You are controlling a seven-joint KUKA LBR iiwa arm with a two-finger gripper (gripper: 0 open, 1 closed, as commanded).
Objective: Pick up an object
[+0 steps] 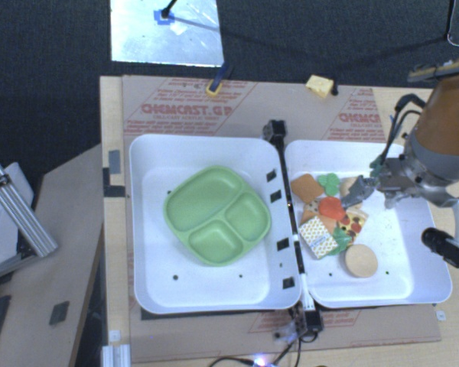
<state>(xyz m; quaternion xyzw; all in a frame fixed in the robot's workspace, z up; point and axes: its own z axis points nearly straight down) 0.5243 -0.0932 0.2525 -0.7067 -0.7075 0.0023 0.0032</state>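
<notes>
A cluster of toy food lies in the left half of the right bin [413, 281]. It includes a brown bread piece [305, 187], a green piece [330, 182], a red-orange piece [330, 207], a checkered cracker [317, 238], a pizza slice [356, 222] and a round tan disc [361, 261]. My gripper [355, 192] reaches in from the right and hangs low over the upper right of the cluster, its tip just beside the red-orange piece. I see nothing held in it.
The left bin [149, 281] holds a green divided plate [216, 215]. A black-clipped divider [284, 205] joins the two bins. A yellow block [319, 86] lies on the cardboard behind the bins. The arm's body [444, 144] covers the right bin's far right corner.
</notes>
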